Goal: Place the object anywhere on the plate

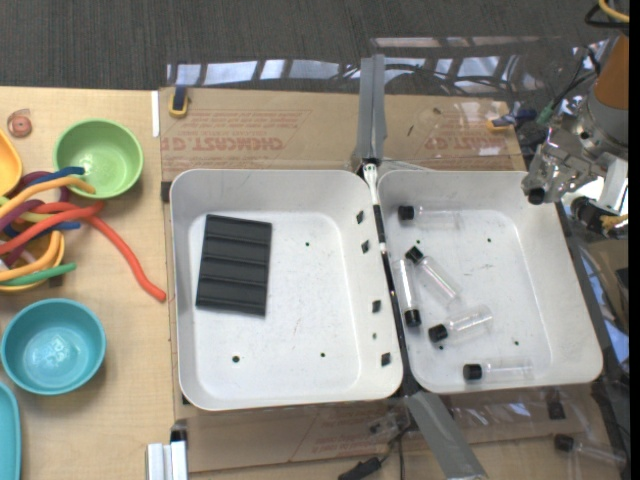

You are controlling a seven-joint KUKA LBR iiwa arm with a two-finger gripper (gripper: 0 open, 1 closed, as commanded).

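A ribbed, matte black rectangular plate (234, 265) lies near the left bin's (190, 193) left wall. Clear tubes with black caps (430, 277) are scattered across the right bin (570, 268). My gripper (550, 176) hovers over that bin's back right corner, holding nothing I can see.

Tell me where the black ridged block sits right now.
In the camera view, the black ridged block lies flat in the left white bin, near its left wall, apart from the clear tubes in the right bin.
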